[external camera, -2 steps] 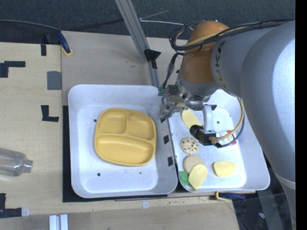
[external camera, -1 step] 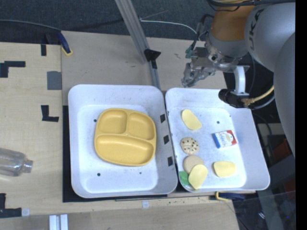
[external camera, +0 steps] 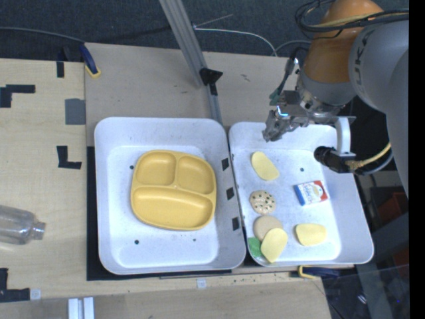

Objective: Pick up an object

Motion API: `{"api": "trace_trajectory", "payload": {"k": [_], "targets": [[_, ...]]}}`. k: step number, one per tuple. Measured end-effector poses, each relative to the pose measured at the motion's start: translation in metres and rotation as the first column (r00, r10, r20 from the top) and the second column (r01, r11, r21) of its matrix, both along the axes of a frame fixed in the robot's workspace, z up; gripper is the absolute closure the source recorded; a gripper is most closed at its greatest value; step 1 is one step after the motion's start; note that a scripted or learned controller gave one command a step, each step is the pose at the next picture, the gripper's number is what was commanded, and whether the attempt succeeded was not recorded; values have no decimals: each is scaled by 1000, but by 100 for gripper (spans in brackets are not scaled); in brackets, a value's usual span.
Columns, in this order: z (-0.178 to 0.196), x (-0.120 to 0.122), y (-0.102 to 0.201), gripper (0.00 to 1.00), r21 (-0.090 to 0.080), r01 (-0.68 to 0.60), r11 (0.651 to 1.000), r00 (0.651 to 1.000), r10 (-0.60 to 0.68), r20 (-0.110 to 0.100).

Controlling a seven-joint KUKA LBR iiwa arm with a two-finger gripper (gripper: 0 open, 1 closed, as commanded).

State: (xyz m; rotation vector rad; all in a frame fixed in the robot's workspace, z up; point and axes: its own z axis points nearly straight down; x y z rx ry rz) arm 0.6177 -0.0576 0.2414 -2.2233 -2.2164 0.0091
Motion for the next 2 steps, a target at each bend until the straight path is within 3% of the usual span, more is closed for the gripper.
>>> {"api": "trace_trajectory", "payload": {"k": [1,2], "targets": [[-35,-17,-18,100,1,-2,1000,1000,2,0],[-29,20,-1,100,3,-7,1000,1000,7,7]]}}
